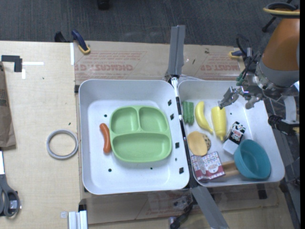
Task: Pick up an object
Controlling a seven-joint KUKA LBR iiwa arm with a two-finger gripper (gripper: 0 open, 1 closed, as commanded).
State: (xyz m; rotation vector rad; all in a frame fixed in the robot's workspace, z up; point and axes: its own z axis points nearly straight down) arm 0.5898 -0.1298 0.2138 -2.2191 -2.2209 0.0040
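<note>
Pincer (pixel 228 100): mine, reaching in from the right, hanging over the far part of the right bin (pixel 274 142), above the yellow corn cob's far end; whether it is spread or pressed together I cannot tell, and nothing shows pinched in it.

Table (pixel 38 104): bears both white bins side by side.

Left bin (pixel 90 128): holds a green divided plate (pixel 140 133) at its middle, with an orange sausage (pixel 106 138) just left of it.

Right bin, candidates for pick-up, largest first:
- teal bowl (pixel 252 160), near right corner;
- red-and-white packet (pixel 208 166), near left corner, lying over a wooden stick (pixel 229 168);
- yellow corn cob (pixel 218 122), centre;
- banana (pixel 203 117), just left of the cob;
- tan bun (pixel 198 143), nearer than the banana;
- green vegetable (pixel 188 112), far left;
- small black-and-white carton (pixel 235 132), right of the cob.

Grey ring (pixel 62 144): on the table, left of the bins.
</note>
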